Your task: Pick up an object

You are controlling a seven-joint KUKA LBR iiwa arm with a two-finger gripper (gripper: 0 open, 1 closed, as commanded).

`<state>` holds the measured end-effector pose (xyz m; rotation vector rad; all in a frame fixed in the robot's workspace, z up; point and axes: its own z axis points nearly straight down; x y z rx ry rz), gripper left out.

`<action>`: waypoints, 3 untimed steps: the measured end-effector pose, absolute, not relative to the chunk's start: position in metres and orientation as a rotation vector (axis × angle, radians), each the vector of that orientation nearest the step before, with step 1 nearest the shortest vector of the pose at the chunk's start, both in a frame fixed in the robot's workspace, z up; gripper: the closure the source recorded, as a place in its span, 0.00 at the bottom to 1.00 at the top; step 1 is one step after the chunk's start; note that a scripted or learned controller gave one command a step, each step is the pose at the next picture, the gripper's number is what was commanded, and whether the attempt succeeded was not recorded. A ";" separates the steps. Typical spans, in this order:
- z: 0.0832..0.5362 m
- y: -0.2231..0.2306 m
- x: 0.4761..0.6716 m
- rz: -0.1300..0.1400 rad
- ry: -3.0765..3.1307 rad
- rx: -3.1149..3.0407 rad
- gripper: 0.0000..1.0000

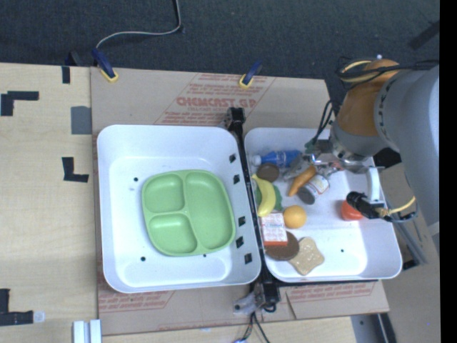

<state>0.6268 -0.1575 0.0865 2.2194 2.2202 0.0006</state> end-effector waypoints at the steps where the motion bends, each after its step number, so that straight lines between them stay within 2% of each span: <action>1: 0.083 -0.153 0.661 -0.046 2.247 2.235 0.00; 2: 0.091 -0.151 0.660 -0.048 2.249 2.239 1.00; 3: 0.172 -0.185 0.595 -0.001 2.218 2.219 1.00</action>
